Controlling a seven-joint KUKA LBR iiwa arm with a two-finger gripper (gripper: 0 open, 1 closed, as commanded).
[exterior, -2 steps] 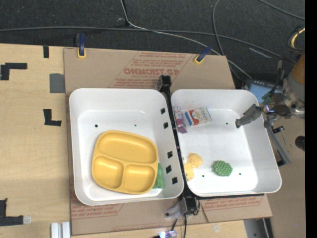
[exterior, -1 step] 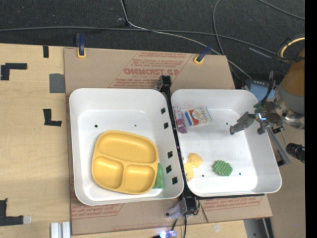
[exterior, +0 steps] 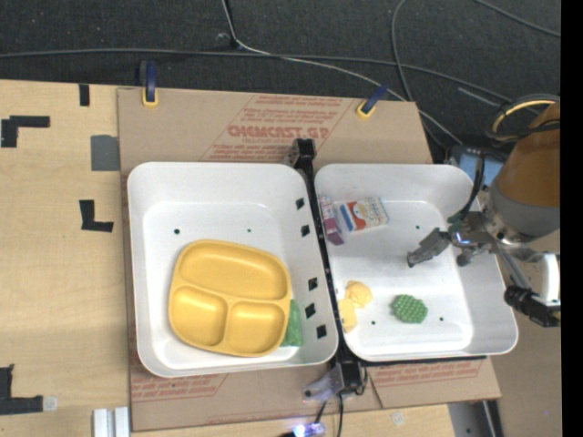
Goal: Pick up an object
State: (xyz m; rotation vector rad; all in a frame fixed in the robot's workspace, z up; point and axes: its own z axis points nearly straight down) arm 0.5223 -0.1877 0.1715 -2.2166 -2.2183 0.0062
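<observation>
Clearly the biggest things are the two white bins — the left bin (exterior: pixel 146 198) bears a yellow divided tray (exterior: pixel 228 296), the right bin (exterior: pixel 487 330) the small things. Over its right side hangs the gripper (exterior: pixel 435 248); whether it is clenched or released I cannot tell. A small packet (exterior: pixel 363 214) lies far-left, a green lump (exterior: pixel 409 309) near, a yellow piece (exterior: pixel 356 293) left of it.
</observation>
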